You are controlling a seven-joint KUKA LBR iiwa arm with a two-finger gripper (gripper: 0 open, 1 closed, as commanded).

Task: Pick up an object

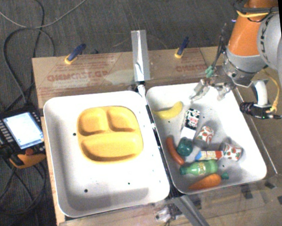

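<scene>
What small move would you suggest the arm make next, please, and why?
Probably lower toward the yellow toy banana: the two-finger gripper hovers over the right white bin's upper edge holding nothing, and the banana lies nearest, apart from the crowded toys below.

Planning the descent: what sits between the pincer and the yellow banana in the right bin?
Nothing. In the camera view, bare white bin floor separates the pincer from the yellow plastic banana; the black-and-white carton lies below that line.
</scene>
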